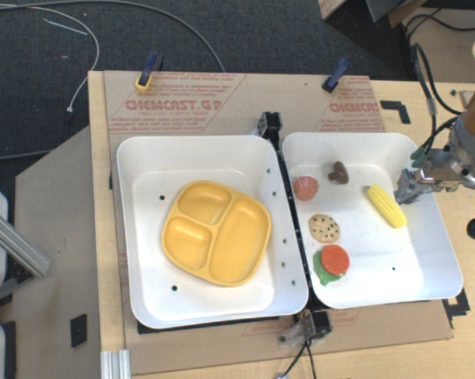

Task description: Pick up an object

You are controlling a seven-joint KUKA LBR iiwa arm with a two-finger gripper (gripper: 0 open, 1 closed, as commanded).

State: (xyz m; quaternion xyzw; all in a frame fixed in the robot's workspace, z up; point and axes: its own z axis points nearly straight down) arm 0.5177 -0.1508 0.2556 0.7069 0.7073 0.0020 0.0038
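The bench [221, 93], a brown board clamped at its top edge, takes up most of the frame and bears the two bins. The left bin [142, 172] sits at centre left and holds a yellow divided plate [216, 232], lying flat and slightly turned, well apart from everything else. The right bin [435, 251] sits at centre right and holds the small items.

The arm [474, 125] enters at the right edge of the frame, and its gripper [411, 186] hangs over the right bin's right-hand wall, in the middle right of the picture. Whether the jaws stand open or closed cannot be told from this slant; nothing is seen between them.

Within the right bin, going down in size: a corn cob [386, 205] lies aslant just beside the gripper, to its lower left; a red tomato with green leaves [332, 262] rests near the bin's lower left; a chocolate-chip cookie [324, 228] lies just above the tomato; a pinkish round piece [305, 187] sits near the bin's left wall, higher up; and a small dark brown lump [337, 172] lies just right of it, toward the top.

The step in hand looks like the approach: no object is yet taken. The corn cob seems the likeliest target, being nearest. The next move would call for centring over the cob, turning the wrist so the jaws cross its narrow width rather than its length, then descending while staying off the bin wall.
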